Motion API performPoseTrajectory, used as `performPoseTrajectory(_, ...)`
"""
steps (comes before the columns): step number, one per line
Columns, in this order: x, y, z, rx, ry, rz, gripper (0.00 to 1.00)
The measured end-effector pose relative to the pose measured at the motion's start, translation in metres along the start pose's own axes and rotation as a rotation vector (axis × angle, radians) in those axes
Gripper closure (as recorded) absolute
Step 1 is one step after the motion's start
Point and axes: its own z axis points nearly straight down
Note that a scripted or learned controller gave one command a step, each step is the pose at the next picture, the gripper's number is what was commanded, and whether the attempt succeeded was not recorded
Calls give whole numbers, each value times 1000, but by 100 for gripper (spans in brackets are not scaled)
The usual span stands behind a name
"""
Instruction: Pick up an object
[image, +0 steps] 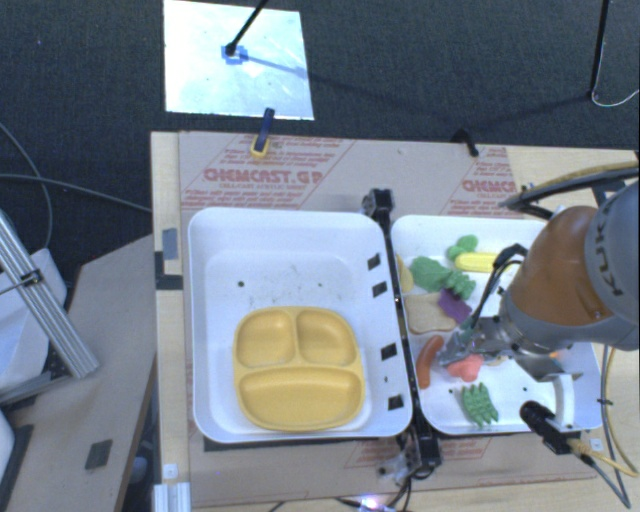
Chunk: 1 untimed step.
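The right bin (430, 232) holds several toy foods: a green leafy piece (432, 272), a yellow corn piece (476, 262), a small green piece (463, 244), a purple piece (457, 297), a tan slice (428, 315), a red-orange carrot-like piece (428, 360), a red piece (464, 367) and a green ridged piece (479, 402). My gripper (462, 350) reaches down into this bin, right at the red piece and just right of the carrot-like piece. The wrist hides most of the gripper.
The left bin (290, 235) holds a yellow divided plate (297, 366). A black divider with clips (392, 300) runs between the bins. The arm's orange band (560, 270) hangs over the right bin's right half. Cardboard lies under both bins.
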Motion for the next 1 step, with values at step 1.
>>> performPoseTrajectory(1,105,11,-77,-7,4,-14,100)
